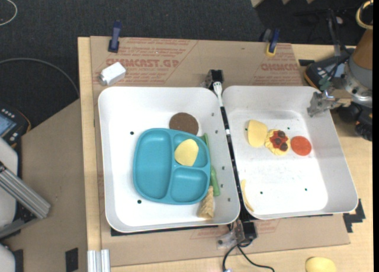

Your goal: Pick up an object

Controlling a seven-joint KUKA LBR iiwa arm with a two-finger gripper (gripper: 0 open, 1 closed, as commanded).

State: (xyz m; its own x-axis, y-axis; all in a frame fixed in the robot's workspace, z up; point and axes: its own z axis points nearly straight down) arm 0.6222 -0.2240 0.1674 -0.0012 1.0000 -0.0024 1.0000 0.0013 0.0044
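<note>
The right bin (331,200) holds a pale yellow piece (256,133), a yellow item with red topping (278,141) and a red disc (301,145) in a row near its middle. A yellowish slice (243,194) lies against that bin's left wall. My gripper (320,104) hangs over the right bin's far right corner, up and to the right of the red disc and apart from every object. Nothing shows in its grasp.
The left bin (112,146) carries a blue divided plate (155,167) with a yellow piece (186,152) on it. A brown disc (183,123), a green stick (212,173) and a tan chunk (206,206) lie around the plate. A white block (112,73) sits on the cardboard.
</note>
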